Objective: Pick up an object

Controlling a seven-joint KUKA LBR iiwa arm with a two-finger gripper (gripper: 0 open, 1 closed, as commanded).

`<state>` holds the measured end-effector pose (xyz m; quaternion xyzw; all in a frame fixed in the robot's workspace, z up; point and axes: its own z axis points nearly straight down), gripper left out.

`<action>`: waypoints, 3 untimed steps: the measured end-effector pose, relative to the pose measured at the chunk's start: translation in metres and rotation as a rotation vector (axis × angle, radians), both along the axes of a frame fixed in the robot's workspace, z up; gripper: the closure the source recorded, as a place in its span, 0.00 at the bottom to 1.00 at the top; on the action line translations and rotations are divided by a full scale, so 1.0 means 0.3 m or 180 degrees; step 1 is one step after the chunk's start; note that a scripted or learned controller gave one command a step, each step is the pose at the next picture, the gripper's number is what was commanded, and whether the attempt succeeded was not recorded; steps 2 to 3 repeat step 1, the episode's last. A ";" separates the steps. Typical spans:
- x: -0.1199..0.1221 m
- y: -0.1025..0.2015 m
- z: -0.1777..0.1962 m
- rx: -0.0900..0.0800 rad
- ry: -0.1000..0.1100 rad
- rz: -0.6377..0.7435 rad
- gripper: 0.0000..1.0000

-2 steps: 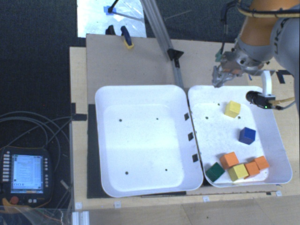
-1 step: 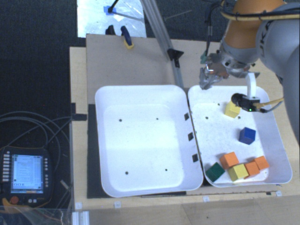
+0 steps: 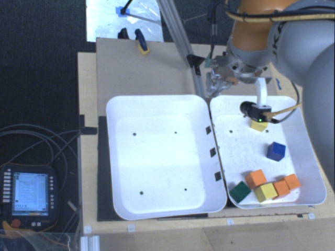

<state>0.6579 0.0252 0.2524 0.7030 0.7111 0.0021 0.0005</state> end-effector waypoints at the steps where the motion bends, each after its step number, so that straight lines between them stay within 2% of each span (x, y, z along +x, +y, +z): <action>1: -0.023 0.170 0.029 0.0001 0.0003 0.0001 1.00; 3: -0.023 0.170 0.029 0.0001 0.0003 0.0001 1.00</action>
